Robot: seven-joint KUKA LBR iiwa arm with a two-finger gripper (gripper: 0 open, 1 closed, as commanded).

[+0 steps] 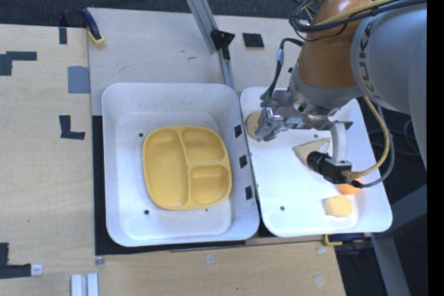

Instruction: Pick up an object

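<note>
- Left bin [118, 149]: it holds a yellow divided tray [186, 166], lying flat in the middle of it, well apart from the arm.
- Right bin [291, 204]: it sits just beside the left bin, sharing the middle edge. The gripper [266, 127] hangs over its upper left corner, close to that shared edge.
- I cannot tell how the gripper is set; the wrist hides it from above.
- Nothing can be seen held in it.
- A tan wedge-shaped piece [310, 148] lies right of the gripper, partly under the arm's black fitting.
- A small yellow block [338, 206] lies near the right bin's lower right corner, well apart from the gripper; it looks the easiest pick.
- Risk: the gripper stands off from both pieces, so closing here would likely catch nothing.
- Risk: so near the bin wall, a descent could strike the rim.
</note>
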